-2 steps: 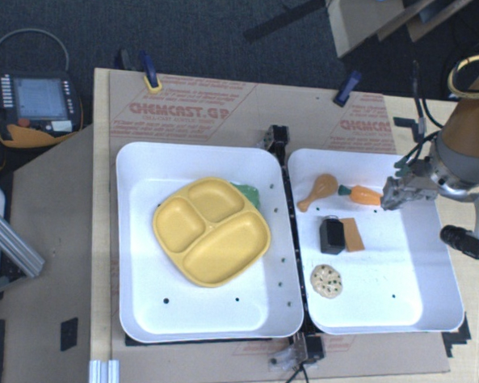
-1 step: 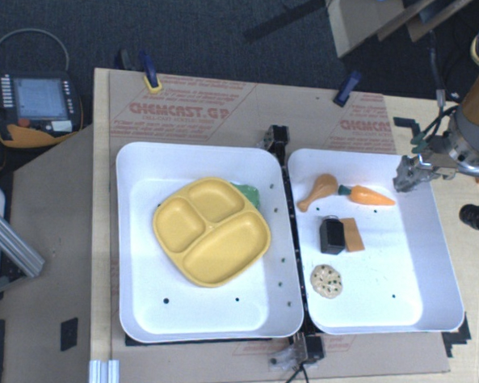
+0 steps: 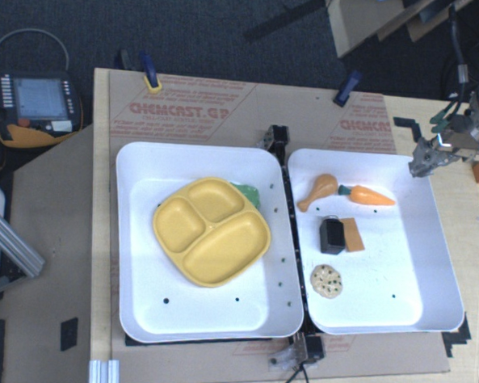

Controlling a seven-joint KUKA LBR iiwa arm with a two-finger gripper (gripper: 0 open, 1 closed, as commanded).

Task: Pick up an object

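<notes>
Camera view from above the bench has both white bins side by side on a brown board, and from where I stand the arm comes in at the far right, its gripper (image 3: pixel 426 162) hanging over the upper right corner of the right bin (image 3: pixel 430 247), just at the rim. I cannot tell how the tool is set, it is too small and dark against the rim; nothing shows held in it. The pickable things lie well apart from it, toward the left half of that right bin: a tan drumstick-shaped toy (image 3: pixel 316 191) near the top, tilted, with an orange carrot (image 3: pixel 371 197) just beside it on the right, its green end toward the drumstick. Below them sits a small black block (image 3: pixel 331 235) touching a flat brown square (image 3: pixel 352 234) on its right side. Lower again, near the bin's left wall, lies a round speckled cookie (image 3: pixel 326 281), by itself. The left bin (image 3: pixel 137 286) bears a yellow divided plate (image 3: pixel 212 230) with three compartments, set at a slant in the middle, and a bit of something green (image 3: pixel 248 194) peeks out from under its upper right edge; what it is I cannot make out. A blue clamp (image 3: pixel 152 74) and another blue clamp (image 3: pixel 347 87) grip the board's far edge, and a handheld control pendant (image 3: pixel 36 105) with a screen lies off the bench at the upper left.
</notes>
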